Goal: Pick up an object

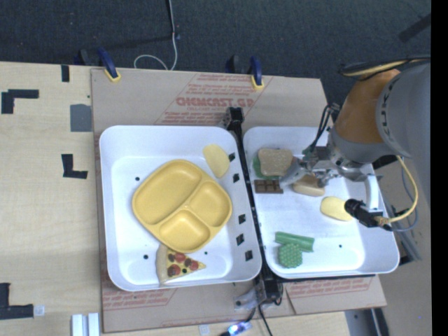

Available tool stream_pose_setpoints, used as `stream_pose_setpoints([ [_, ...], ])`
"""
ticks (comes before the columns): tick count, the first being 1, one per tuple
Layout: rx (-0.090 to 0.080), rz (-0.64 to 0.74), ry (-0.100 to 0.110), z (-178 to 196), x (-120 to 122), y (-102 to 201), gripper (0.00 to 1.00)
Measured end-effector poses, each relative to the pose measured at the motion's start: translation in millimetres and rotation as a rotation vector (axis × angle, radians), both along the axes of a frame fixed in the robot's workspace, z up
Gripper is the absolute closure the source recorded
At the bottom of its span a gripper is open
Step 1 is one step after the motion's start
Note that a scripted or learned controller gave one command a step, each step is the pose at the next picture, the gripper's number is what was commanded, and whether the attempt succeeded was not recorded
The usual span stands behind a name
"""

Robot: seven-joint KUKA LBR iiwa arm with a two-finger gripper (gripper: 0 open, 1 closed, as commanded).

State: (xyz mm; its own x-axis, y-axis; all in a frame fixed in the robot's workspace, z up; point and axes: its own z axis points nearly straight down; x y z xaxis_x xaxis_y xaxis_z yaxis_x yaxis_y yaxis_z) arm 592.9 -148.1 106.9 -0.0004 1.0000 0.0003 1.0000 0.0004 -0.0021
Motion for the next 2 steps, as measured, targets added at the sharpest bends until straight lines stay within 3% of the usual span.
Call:
stream_pose_setpoints([
  [1, -0.003, 0.004, -0.010, -19.6, 62.2, 19.4, 0.00],
  [2, 0.004, 0.005, 0.006, -8.8, 58.9, 20.4, 1.00],
])
